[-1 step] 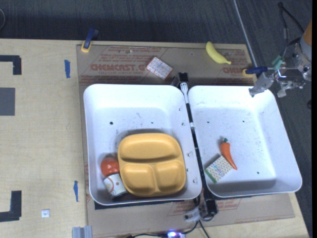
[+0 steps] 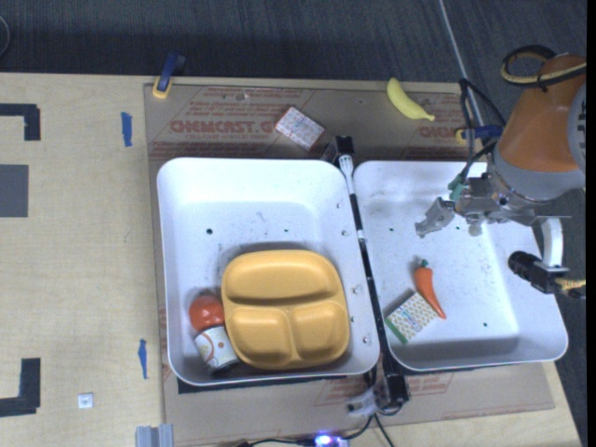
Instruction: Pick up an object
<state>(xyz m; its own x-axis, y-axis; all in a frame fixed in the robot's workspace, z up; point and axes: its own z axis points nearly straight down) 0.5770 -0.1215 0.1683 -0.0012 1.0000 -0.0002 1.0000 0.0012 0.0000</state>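
Robot lab, taped bench (image 2: 74, 250), white bins (image 2: 177, 189)

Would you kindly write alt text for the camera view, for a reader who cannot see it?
A grey arm's gripper hovers over the right bin, above a toy carrot and a small packet. The left bin holds a yellow tray beside a red-and-white toy. A banana lies behind the bins.

Carrot (image 2: 426, 288) in right bin (image 2: 531, 343), tray (image 2: 284, 307) in left bin (image 2: 186, 194)
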